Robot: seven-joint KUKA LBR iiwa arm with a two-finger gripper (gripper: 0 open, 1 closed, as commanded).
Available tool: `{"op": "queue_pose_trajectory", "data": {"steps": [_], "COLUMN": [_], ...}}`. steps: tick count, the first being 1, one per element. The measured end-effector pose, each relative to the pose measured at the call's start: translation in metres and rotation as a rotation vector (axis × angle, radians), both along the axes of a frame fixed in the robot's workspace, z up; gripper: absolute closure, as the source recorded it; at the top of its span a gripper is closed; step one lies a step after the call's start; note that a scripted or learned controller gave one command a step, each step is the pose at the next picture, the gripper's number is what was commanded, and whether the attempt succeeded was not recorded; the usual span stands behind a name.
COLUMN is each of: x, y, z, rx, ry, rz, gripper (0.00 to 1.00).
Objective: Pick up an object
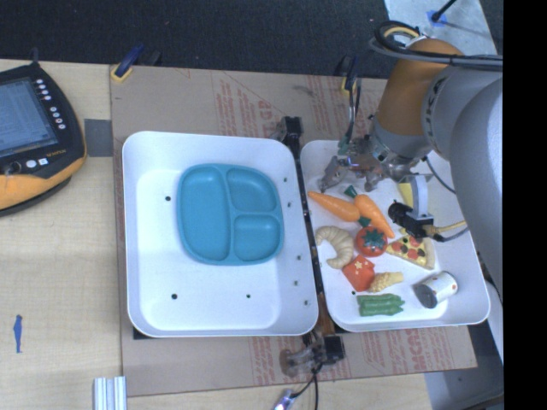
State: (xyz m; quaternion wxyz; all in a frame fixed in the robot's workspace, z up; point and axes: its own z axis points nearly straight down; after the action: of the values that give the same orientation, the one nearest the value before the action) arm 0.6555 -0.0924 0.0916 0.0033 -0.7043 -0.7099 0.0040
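Note:
My gripper (350,178) hangs over the far end of the right bin (466,314), its fingers spread open with nothing between them. Just in front of it lie two orange carrots, one (334,205) pointing left and the other (373,214) slanting right. Further forward are a pale croissant (336,242), a red tomato (371,241), a pizza slice (410,250), a red pepper (359,272), a small corn cob (385,281), a green pea pod (379,305) and a grey can (435,289). A yellow piece (420,196) shows beside the wrist.
The left bin (145,306) holds a blue divided plate (229,212). A tablet in an orange case (34,139) lies on the bench at the far left. The bulky grey arm (466,135) covers the right bin's far right corner.

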Motion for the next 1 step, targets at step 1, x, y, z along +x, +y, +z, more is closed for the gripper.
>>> {"op": "queue_pose_trajectory", "data": {"steps": [1], "x": [0.0003], "y": [-0.0052], "z": [0.0002], "rx": [-0.001], "ry": [-0.002], "rz": [-0.002], "gripper": [0.0]}}
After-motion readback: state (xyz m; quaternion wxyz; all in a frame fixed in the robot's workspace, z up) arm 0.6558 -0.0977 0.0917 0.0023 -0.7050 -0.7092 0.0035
